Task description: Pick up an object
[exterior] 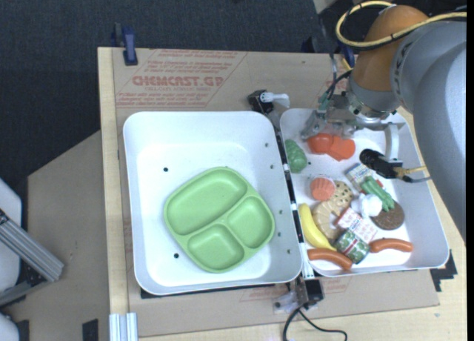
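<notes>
1. Reaching in from the right of the camera view, the gripper (335,120) hangs low over the far end of the right bin (428,222), directly above an orange toy (332,145); I judge this to be the pick target, since the wrist is centred on it.
2. Whether the gripper is spread or closed cannot be told: the wrist hides it from above.
3. The orange toy lies flat near the bin's far wall, its long axis running roughly left to right across the picture, a green piece (296,156) just beside its left end.
4. Other toys crowd the near half of that bin, including a banana (312,230) and a sausage (330,259), likely loose stock for picking.
5. The left bin (148,147) holds a green divided tray (218,218), set at a diagonal, well apart from the gripper.
</notes>
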You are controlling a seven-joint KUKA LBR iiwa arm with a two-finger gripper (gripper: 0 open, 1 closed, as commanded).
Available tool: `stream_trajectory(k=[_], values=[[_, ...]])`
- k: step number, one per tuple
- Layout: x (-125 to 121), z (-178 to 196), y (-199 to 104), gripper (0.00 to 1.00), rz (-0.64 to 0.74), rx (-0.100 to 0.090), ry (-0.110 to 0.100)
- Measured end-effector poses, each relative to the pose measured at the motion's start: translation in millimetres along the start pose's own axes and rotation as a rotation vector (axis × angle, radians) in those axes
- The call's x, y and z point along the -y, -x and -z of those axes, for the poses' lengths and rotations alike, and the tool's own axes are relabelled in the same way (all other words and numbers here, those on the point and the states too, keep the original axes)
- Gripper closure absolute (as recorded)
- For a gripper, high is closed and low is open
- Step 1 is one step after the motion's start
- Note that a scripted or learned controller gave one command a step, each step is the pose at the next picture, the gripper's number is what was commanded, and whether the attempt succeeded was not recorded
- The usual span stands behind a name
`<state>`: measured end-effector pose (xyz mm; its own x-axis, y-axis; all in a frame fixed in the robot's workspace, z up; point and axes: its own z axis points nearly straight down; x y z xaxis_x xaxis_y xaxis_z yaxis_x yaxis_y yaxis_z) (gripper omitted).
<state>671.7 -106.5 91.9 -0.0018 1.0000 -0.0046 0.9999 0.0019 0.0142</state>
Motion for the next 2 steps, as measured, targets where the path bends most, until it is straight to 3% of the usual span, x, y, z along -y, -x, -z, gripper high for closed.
stream_trajectory(k=[1, 2], values=[[-1.4, 13.3, -0.2, 1.00, 0.002, 0.003, 0.008], [-1.0, 12.1, -0.5, 0.00, 0.002, 0.003, 0.006]])
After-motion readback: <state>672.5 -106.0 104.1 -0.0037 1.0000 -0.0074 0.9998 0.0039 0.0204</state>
